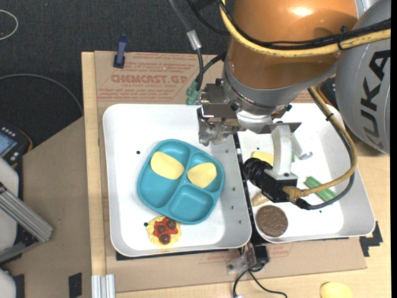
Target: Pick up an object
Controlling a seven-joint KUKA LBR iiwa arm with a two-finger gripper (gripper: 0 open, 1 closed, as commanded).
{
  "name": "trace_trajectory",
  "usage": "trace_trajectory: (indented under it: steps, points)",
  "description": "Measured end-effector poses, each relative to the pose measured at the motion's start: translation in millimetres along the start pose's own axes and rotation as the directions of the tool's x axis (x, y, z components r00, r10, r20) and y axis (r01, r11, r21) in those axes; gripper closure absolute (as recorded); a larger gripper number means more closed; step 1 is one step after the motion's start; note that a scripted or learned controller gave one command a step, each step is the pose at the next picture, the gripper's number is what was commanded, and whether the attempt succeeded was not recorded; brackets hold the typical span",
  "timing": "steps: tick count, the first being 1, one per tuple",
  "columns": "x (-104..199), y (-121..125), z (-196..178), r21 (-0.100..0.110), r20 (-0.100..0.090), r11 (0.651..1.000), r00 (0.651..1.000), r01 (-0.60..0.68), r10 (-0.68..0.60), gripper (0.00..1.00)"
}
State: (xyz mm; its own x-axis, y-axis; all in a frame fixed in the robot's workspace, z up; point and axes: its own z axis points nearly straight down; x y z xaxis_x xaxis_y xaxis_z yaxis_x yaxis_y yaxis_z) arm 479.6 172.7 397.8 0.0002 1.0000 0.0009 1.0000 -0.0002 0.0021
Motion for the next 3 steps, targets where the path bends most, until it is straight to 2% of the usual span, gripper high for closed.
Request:
trace_trajectory:
  steps: [3]
  points:
    - [2,1,-31,-0.007,-0.002,1.0,1.0,0.002,-0.002,1.0]
